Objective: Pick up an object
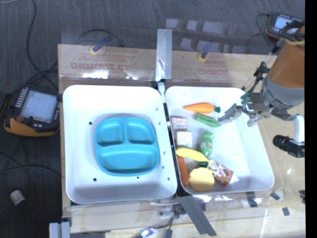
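Camera view gives us the tool (229, 114) low over the right bin (257, 155), reaching in from the right; we cannot tell how it is set or whether it has hold of anything. Just left of its tip lie a carrot (198, 107) and a green pod (206, 119). Farther below-left sit a green bottle (206, 143), a banana (191, 154) and a yellow fruit (201, 179). Well to the left, the other bin (79, 108) holds a blue divided plate (127, 145).

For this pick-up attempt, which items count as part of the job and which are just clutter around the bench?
Job: pincer; right bin with carrot, banana, green bottle, yellow block.

Lying about: blue tray in left bin, pendant on floor, cables.
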Action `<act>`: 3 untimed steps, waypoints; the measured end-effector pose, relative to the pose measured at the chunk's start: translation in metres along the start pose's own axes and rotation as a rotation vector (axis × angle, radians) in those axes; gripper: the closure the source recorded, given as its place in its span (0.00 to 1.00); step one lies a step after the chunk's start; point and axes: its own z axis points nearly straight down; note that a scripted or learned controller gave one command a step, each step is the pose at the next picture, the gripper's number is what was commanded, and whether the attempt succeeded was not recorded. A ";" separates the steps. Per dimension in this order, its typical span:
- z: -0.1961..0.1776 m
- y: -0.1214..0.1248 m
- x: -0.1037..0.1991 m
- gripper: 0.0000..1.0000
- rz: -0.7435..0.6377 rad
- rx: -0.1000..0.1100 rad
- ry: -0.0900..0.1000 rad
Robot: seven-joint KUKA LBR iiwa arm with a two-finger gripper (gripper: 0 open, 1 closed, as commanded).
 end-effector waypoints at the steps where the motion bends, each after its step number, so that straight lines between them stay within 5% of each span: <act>1: 0.151 0.002 0.017 0.00 -0.233 -0.010 -0.004; 2: 0.141 0.002 0.017 1.00 -0.232 -0.013 -0.002; 3: 0.030 -0.004 0.070 1.00 -0.108 0.000 -0.003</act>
